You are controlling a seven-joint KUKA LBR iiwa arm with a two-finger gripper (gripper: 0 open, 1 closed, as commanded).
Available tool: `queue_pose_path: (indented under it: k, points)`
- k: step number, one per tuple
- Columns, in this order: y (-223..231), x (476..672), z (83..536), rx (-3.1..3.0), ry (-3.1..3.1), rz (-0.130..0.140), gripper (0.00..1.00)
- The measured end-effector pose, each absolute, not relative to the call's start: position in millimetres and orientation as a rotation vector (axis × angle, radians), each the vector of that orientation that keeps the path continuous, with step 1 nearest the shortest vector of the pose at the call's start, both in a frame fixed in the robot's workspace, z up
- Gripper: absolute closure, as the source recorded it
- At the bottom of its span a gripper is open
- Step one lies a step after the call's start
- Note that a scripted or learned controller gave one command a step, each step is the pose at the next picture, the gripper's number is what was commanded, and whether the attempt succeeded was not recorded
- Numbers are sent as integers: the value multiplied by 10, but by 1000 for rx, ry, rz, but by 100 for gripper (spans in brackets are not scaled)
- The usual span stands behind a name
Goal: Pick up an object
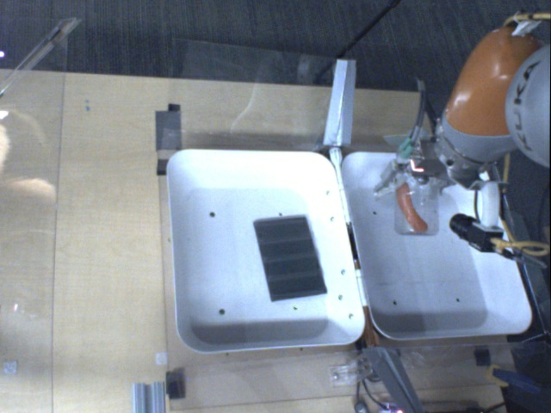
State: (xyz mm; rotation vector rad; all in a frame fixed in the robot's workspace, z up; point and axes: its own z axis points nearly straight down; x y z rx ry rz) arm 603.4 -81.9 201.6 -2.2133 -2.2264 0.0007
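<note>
My gripper (417,220) hangs over the upper left part of the right bin (448,299). A slim orange-red object (412,210) lies lengthwise between its pale, see-through fingers, which look closed on it. A dark ribbed rectangular block (290,257) lies flat in the middle of the left bin (207,188), well away from the gripper.
The arm's orange band (486,76) and grey wrist reach in from the upper right. A black cable fitting (472,229) sticks out over the right bin. A metal bracket (340,101) stands behind the seam between the bins. Wooden bench top (86,256) surrounds them.
</note>
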Motion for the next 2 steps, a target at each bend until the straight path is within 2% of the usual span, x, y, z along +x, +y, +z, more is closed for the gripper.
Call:
queue_pose_path:
  k: [1, 2]
  points:
    - [-1053, 6219, 1062, -2056, -2376, -2, 0]
    - [-1008, 6307, 882, -2076, -2366, -9, 0]
